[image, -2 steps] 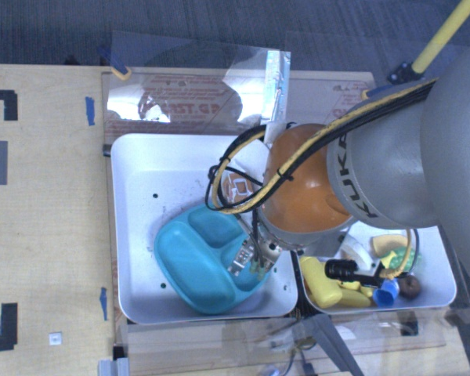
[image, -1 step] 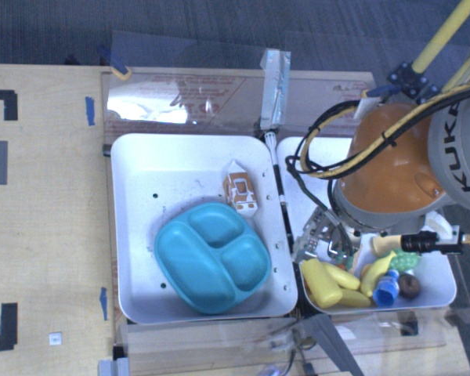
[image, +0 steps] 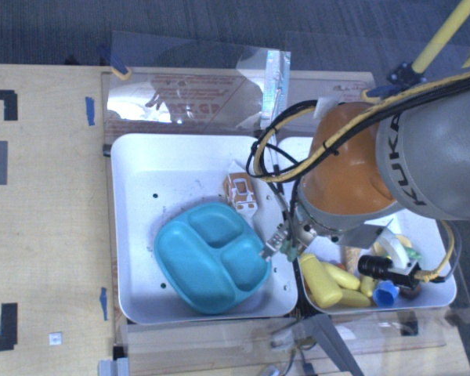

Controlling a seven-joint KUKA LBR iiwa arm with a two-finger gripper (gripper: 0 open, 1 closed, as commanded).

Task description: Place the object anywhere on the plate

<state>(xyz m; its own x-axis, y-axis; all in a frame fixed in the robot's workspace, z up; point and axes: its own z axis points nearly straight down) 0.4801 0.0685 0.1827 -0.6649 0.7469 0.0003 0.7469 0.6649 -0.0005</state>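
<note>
Seemingly box (image: 240, 192) up-left of pincer (image: 279, 244), apart, beside plate (image: 211, 254).

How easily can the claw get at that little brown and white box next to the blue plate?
Probably yes: the small box lies uncovered in the left bin, just beyond the plate, with the claw close by.
</note>
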